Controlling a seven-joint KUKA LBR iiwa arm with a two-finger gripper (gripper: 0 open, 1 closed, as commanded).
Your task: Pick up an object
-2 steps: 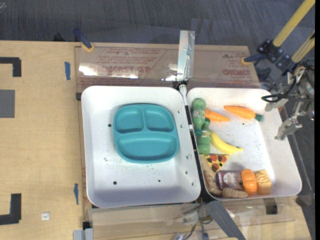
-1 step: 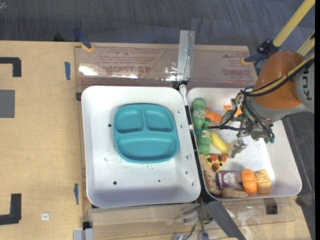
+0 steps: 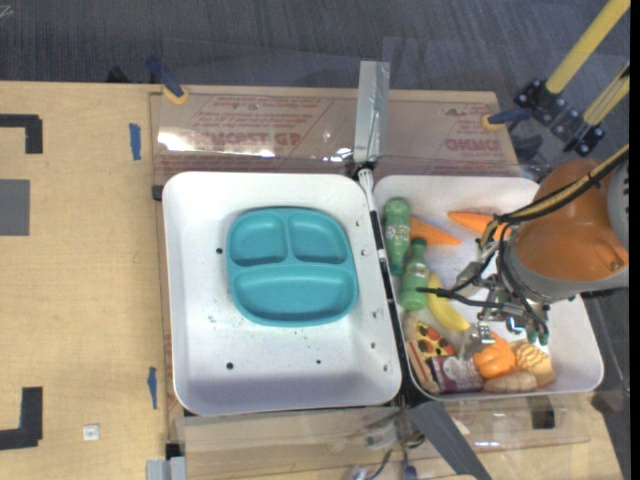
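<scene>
Nearest you, at the lower right of the frame, the right bin point(image 3: 588, 368) holds a crowd of toy food: an orange piece point(image 3: 493, 360), a yellow banana point(image 3: 449, 314), a pizza slice point(image 3: 432, 342). The gripper point(image 3: 503, 318) hangs low over that pile, just above the orange piece; whether it is apart or together, you cannot tell. This looks like the reach-in step. Next you need a clean descent onto 1 item. Farther left, the left bin point(image 3: 190, 268) carries a teal divided plate point(image 3: 291, 266).
</scene>
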